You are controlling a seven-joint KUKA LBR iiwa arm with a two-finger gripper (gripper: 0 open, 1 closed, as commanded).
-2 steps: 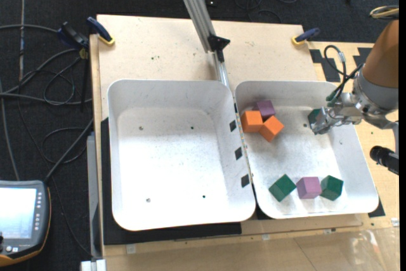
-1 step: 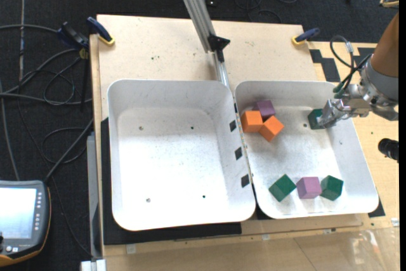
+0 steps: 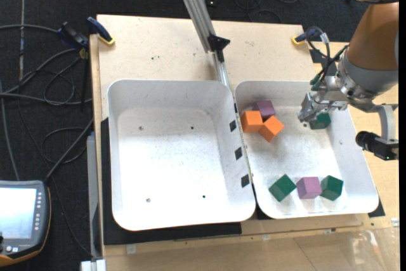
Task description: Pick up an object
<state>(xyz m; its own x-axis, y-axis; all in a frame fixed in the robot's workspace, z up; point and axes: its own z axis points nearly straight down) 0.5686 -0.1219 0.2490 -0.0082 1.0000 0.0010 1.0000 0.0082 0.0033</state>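
Observation:
My gripper [image 3: 310, 113] hangs over the upper right part of the right bin [image 3: 355, 165]. A dark green block [image 3: 321, 121] sits right at its tip, partly hidden by it; whether it is gripped or just lies beside the tip is unclear. Near the bin's upper left, two orange blocks [image 3: 252, 120] [image 3: 273, 129] and a purple block [image 3: 266, 108] cluster together. Along the bin's front lie a green block [image 3: 282, 188], a purple block [image 3: 309, 187] and another green block [image 3: 332, 187].
The left bin [image 3: 120, 136] stands beside the right one, sharing a raised rim between them. A slanted metal rod [image 3: 193, 0] ends at the bins' back edge. The arm's grey and orange body [image 3: 374, 54] overhangs the right side.

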